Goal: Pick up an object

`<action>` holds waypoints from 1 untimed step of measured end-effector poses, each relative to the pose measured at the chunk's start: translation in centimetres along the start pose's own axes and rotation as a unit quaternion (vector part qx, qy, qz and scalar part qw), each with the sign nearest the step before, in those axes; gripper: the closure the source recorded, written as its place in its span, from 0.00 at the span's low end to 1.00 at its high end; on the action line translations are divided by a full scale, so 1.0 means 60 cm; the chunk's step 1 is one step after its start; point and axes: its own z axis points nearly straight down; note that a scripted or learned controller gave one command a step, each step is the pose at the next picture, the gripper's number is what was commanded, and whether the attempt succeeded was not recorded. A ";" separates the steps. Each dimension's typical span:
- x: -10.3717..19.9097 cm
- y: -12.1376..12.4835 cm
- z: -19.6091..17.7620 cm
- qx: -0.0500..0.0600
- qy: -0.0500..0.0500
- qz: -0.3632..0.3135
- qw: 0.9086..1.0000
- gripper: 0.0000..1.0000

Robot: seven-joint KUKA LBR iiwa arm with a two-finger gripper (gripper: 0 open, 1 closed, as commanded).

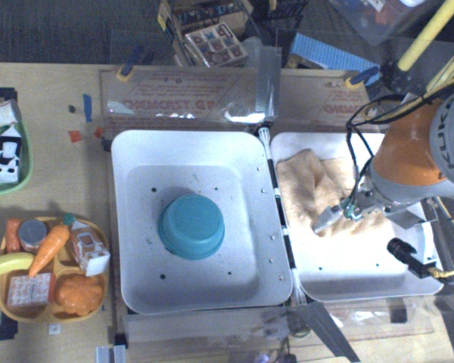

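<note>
A teal bowl [192, 226] lies upside down in the middle of the left bin [136, 165]. A beige cloth [310, 180] is crumpled across the back and middle of the right bin [348, 267]. My gripper [328, 219] reaches in from the right and sits low at the cloth's front edge, its tip touching or just above the fabric. The cloth's right part is hidden under the wrist and arm.
Left of the bins, a yellow tray [4, 293] holds toy food, including a carrot [48, 249] and a banana [6, 264]. A green dish [21, 174] sits further back. Cardboard walls [181, 100] run behind both bins.
</note>
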 end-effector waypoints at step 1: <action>-0.005 0.000 -0.019 -0.003 -0.002 0.002 1.000 1.00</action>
